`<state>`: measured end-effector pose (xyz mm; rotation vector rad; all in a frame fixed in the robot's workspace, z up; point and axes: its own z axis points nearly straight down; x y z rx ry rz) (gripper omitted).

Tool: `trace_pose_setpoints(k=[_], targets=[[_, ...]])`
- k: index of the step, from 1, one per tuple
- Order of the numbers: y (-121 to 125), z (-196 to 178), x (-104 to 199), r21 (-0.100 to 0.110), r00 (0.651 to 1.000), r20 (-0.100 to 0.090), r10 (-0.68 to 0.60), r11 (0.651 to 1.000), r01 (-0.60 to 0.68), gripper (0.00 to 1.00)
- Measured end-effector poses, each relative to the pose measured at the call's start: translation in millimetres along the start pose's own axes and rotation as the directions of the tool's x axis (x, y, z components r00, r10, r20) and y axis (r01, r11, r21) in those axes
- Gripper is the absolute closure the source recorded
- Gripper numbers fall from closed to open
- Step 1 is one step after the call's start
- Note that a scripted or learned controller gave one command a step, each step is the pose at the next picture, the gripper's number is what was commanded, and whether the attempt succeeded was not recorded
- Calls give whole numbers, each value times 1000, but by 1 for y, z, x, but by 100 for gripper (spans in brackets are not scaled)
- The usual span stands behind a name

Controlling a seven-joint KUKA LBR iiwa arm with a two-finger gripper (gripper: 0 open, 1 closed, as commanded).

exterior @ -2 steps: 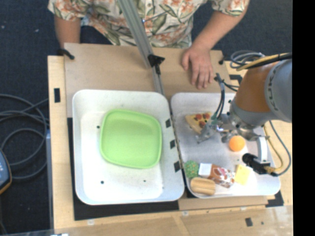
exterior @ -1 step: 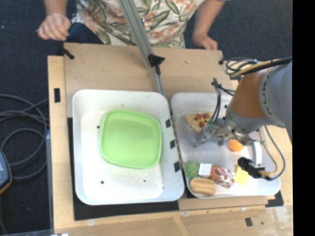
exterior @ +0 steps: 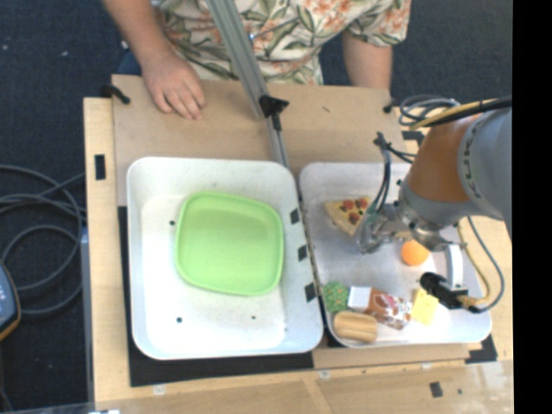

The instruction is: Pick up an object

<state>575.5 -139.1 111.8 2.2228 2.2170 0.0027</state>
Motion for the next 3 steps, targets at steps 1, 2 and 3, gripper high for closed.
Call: trace_pose_setpoints(k=[1,2,3], targets=[[3,-55,9,-3,1000,0,-3,1000,3,100],[11,-100,10,-2,1000,0,-3,1000,3,100],[8,-163,11,-4,1000,0,-3,1000,3,100]])
